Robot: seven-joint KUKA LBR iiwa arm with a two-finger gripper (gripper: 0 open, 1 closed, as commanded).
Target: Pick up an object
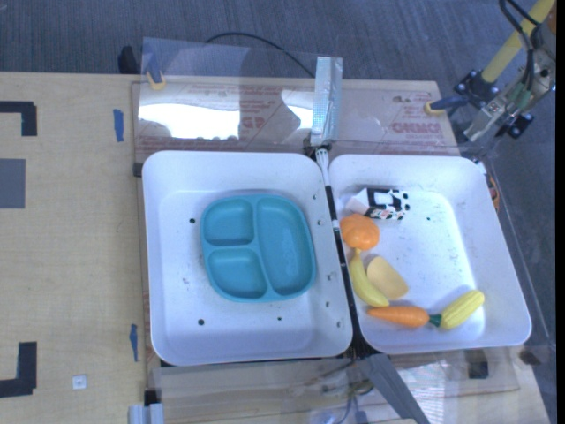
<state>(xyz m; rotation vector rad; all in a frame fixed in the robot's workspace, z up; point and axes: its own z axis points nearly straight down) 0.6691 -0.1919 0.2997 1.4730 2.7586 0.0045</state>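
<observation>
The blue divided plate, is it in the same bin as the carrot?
No, the blue divided plate lies in the left bin, while the carrot lies in the right bin.

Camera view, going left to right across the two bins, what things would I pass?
Blue divided plate → orange fruit → black and white toy → carrot → corn cob.

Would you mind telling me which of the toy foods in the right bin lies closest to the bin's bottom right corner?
The yellow corn cob: it lies tilted nearest that corner, just right of the orange carrot. The banana and the orange sit towards the left wall of the right bin.
</observation>
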